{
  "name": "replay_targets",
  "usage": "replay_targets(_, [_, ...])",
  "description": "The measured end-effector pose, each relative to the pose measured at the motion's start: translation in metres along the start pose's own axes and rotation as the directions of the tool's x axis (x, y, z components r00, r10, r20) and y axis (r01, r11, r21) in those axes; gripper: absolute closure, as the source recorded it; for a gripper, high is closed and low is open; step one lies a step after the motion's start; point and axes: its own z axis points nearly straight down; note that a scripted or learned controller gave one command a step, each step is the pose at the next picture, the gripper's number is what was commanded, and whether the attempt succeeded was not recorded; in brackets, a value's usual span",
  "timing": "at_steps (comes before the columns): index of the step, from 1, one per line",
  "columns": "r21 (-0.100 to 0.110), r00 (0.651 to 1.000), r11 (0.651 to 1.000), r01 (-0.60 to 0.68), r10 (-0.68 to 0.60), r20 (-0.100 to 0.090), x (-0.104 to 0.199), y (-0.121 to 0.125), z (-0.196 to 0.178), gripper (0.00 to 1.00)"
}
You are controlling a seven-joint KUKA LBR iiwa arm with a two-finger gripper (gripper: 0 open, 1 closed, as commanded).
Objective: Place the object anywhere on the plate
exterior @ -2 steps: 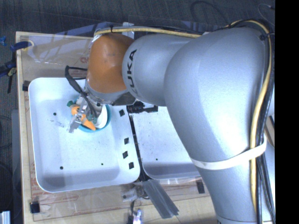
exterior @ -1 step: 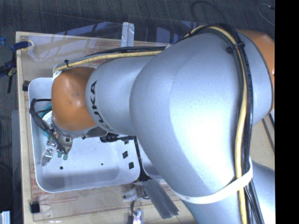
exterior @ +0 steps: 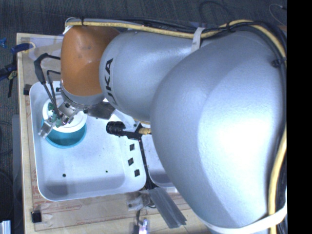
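- The arm (exterior: 214, 116) takes up most of my feed. Its grey housing covers the whole right side and hides nearly all of the right bin; I only catch a sliver of that bin's rim (exterior: 161, 182) below the arm.
- The orange band (exterior: 83, 60) sits above the wrist at upper left. Beside it, black letters on the grey shell (exterior: 108, 79) read "KA", turned sideways. The start of the word is lost around the curve of the shell, so that is all I can read.
- The left bin (exterior: 83, 179) is in view on the table (exterior: 29, 48), though its upper right part is under the wrist. I see a few small dark specks on its floor and black square marks down its right wall.
- The plate (exterior: 66, 133), teal-blue with a pale top, lies in the upper left of the left bin. Its upper edge is covered by the claw.
- The claw (exterior: 53, 121) is right over the plate's upper left part. It is small and blurred from here, and I cannot tell how it is set or whether it has anything.
- The object itself I cannot pick out; at the claw's tip I only see a pale blur against the plate.
- Black cables (exterior: 41, 74) loop beside the wrist, at upper left.
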Motion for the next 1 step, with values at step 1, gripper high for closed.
replay_targets(1, [0.002, 0.853, 0.853, -0.522, 0.522, 0.0, -0.0659, -0.0193, -0.035, 0.0])
